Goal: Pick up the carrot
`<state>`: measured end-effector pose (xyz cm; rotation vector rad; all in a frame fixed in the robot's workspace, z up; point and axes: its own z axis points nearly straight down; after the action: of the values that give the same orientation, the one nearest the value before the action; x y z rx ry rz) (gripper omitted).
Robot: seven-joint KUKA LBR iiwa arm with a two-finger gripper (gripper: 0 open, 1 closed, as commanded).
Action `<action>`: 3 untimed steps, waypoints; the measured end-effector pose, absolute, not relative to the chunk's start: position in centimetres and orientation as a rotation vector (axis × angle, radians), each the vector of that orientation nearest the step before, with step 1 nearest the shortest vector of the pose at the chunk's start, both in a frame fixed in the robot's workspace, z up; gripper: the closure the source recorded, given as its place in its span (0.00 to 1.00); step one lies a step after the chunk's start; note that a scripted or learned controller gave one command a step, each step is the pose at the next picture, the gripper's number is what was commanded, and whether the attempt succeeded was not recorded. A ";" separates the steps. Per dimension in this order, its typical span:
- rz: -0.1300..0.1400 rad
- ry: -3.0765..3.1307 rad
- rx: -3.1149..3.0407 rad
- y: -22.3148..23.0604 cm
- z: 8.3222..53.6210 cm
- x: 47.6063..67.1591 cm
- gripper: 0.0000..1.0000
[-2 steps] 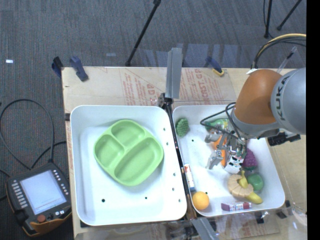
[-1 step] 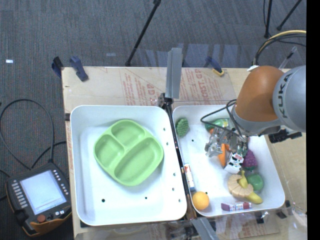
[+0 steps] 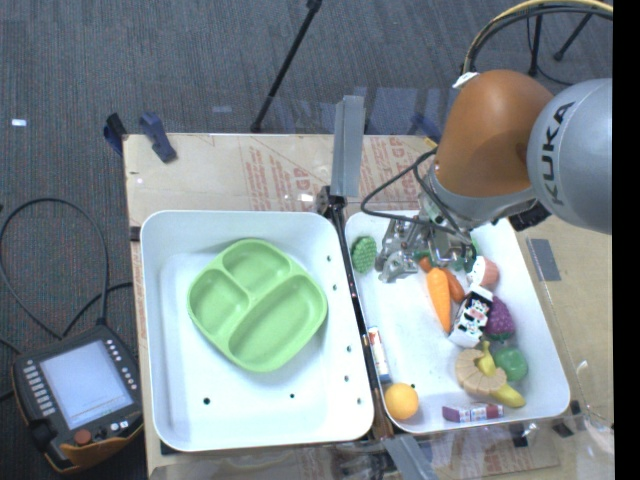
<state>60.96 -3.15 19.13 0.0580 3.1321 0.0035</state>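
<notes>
The carrot (image 3: 439, 298) is lying in the right bin (image 3: 420, 368), pointing away from the gripper (image 3: 408, 253), which is hanging just above its leafy end with nothing between its fingers; whether they are spread cannot be told. A cow-patterned carton (image 3: 470, 320) is touching the carrot's far side and a green brush (image 3: 363, 254) is sitting near its top. Closing off-centre is risking a nudge that would roll the carrot against the carton.

Orange carrot (image 3: 440, 299), lying lengthwise in right bin (image 3: 412, 353), tapered tip pointing toward bin's near edge
</notes>
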 end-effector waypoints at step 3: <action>-0.003 3.109 -0.375 -14.0 25.0 54.1 1.00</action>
<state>54.11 -14.03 24.97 -0.3751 3.1086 -0.0031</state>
